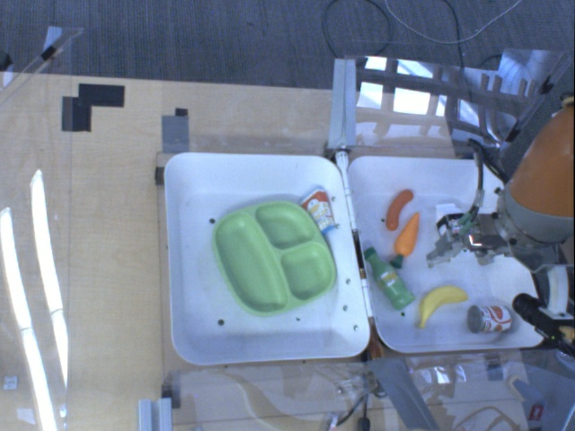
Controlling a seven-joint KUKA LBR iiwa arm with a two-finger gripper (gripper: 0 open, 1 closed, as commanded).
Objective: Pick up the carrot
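Carrot (407, 234) lies in right bin (449, 326), just below-right of sausage (398, 208); tool (446, 243), state unclear, hovers just right of carrot and risks nudging the sausage or missing.

Your arm (544, 182) enters from the right edge of the frame, its orange band at the upper right. The wrist angles down and leftward, and your gripper (446, 245) sits at right of centre, pointing left.
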